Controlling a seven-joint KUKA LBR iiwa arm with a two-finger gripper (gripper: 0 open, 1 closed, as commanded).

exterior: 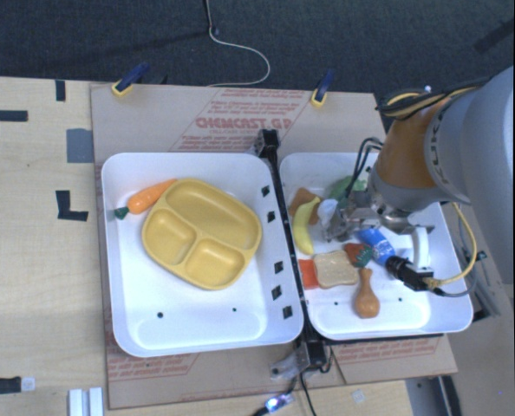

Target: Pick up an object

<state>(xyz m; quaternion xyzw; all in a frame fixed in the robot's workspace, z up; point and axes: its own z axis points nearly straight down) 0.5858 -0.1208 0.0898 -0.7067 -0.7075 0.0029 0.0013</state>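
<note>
My end effector [340,224] is low in the right bin [440,319], grip state unclear. Banana [303,228] beside it: light, rigid, slick plastic; grab mid-body across the curve.

Right bin [448,319] toys: banana [303,229], bread slice [335,269], brown drumstick [365,295], blue item [377,244], clustered

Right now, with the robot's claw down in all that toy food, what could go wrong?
1. The claw sits low in the crowded right bin, beside the banana and the bread slice. It might pinch two toys, or just push them apart.
2. The food lies packed together, so lifting one piece could drag a neighbour like the drumstick along.
</note>
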